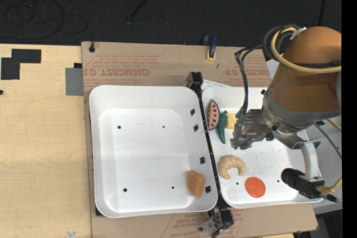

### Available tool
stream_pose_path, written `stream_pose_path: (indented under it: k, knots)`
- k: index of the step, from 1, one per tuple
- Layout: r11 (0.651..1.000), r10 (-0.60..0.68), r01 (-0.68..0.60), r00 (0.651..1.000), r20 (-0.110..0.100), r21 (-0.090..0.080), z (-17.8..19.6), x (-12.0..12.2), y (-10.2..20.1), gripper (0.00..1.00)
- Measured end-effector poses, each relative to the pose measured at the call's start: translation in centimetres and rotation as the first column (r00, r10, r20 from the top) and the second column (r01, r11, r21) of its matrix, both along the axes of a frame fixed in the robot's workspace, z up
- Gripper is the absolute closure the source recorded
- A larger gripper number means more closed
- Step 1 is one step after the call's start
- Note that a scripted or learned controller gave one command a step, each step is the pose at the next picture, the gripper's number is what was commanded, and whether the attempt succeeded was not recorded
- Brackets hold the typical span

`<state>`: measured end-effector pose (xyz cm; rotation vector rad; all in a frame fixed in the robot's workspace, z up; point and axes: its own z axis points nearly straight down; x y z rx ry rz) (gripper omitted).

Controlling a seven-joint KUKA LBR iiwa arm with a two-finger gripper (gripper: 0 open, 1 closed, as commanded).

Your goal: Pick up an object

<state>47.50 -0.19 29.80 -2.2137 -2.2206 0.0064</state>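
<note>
Jaws: can't tell open/closed, gripper (241,139) low in right bin (279,198). Green toy (222,122) just left of it, watermelon slice (212,114) beyond. Croissant (231,165) just below, red disc (255,187) further down. Bread piece (195,182) in left bin (106,147), lower-left.

wide open floor across the left bin (111,120), blocked only by a tan bread-like piece (195,183) tucked in the near right corner. crowded in the right bin (268,202): watermelon slice (212,114) and green piece (222,125) hard against the dividing wall, croissant (231,165) and red disc (255,187) near the front, gripper (241,141) low between them.
</note>
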Motion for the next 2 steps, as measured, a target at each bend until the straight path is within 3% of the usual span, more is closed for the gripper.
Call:
stream_pose_path:
  k: [1,2]
  knots:
    - [1.0,-0.002,0.002,1.0,0.005,-0.001,2.3,0.1,-0.1,1.0]
    - [1.0,-0.001,0.001,1.0,0.0,-0.001,0.8,0.0,3.8,1.0]
